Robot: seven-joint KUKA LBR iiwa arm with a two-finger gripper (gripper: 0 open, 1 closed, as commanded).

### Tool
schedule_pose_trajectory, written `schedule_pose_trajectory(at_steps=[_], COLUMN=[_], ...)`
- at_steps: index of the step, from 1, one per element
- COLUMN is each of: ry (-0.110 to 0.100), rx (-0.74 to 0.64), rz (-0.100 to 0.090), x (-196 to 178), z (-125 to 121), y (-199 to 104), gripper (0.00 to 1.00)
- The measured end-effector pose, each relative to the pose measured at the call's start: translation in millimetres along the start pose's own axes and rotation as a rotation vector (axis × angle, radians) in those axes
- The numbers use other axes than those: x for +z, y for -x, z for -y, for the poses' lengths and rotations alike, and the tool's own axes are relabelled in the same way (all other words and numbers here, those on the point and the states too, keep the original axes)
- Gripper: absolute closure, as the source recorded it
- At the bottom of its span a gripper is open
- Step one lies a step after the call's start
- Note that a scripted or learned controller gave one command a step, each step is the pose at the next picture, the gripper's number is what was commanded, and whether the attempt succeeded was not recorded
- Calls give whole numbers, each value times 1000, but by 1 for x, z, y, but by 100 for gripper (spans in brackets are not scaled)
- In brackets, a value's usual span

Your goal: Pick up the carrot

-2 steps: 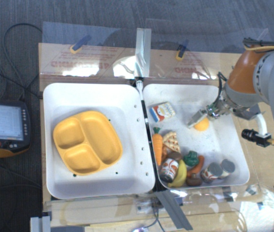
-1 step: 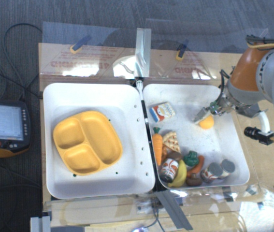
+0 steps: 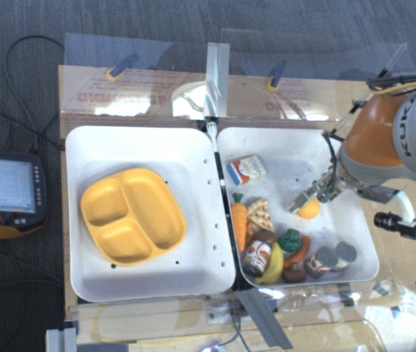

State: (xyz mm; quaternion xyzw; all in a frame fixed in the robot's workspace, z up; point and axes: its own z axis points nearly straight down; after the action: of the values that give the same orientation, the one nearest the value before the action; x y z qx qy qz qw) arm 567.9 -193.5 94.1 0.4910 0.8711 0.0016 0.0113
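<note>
The carrot (image 3: 238, 224), orange with a green top, lies lengthwise against the left wall of the right bin (image 3: 296, 152). My gripper (image 3: 308, 197) reaches in from the right, over the middle of that bin and well right of the carrot. A small yellow-orange round fruit (image 3: 309, 210) sits right under the gripper's tip. Whether it is gripped or just lies on the bin floor below is unclear.
Beside the carrot lie a pizza slice (image 3: 260, 214), a can (image 3: 257, 257), a banana (image 3: 274, 265), a green vegetable (image 3: 290, 240) and two grey cans (image 3: 326, 258). A small carton (image 3: 246, 169) lies further back. The left bin holds a yellow divided plate (image 3: 132, 215).
</note>
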Motion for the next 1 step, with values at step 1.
schedule_pose_trajectory(at_steps=[1], ry=[4], rx=[-210], rz=[4], x=[-3], z=[66], y=[-36], gripper=[100])
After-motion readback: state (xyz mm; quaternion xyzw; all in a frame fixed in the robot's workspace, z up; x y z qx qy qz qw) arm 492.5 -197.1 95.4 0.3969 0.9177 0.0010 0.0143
